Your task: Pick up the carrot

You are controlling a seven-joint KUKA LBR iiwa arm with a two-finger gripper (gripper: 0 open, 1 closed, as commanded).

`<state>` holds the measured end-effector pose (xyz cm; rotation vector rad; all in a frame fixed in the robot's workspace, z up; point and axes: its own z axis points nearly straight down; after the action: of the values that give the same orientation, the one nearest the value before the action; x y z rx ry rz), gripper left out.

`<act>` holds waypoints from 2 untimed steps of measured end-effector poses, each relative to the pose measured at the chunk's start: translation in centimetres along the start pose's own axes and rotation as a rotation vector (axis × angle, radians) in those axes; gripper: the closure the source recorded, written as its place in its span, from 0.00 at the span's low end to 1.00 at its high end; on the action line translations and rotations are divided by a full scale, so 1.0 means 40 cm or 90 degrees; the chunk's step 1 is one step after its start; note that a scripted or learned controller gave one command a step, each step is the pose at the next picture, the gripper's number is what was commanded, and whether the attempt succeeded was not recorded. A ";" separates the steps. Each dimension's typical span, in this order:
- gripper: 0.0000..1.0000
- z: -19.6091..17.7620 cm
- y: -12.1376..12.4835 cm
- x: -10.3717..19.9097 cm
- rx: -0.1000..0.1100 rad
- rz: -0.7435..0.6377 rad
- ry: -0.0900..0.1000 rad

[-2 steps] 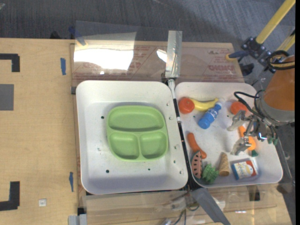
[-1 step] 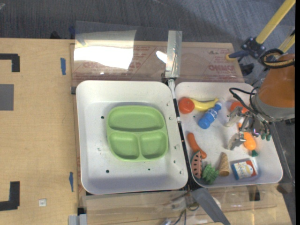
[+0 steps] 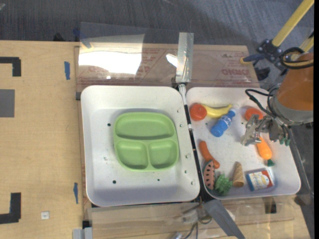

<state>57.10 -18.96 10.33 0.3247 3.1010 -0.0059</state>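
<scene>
The gripper is lowered beside the carrot near the right bin's right edge; whether the claw is spread cannot be told. Closing on it is called for next.

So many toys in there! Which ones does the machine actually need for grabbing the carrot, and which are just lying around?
For the job:
- carrot, in the right bin
- gripper, right beside the carrot

Just lying about:
- banana
- blue bottle
- ice cream cone
- watermelon slice
- small can
- green divided plate, in the left bin

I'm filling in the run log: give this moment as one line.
task: pick up carrot | gripper: over right bin, beside carrot | carrot: lying in bin, not seen between fingers | status: not yet lifted
</scene>
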 end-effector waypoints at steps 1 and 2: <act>1.00 -0.176 0.167 -0.024 -0.001 0.151 0.008; 1.00 0.013 0.067 0.000 -0.001 0.063 0.009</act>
<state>57.66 -16.34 9.79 0.4785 3.0949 -0.0003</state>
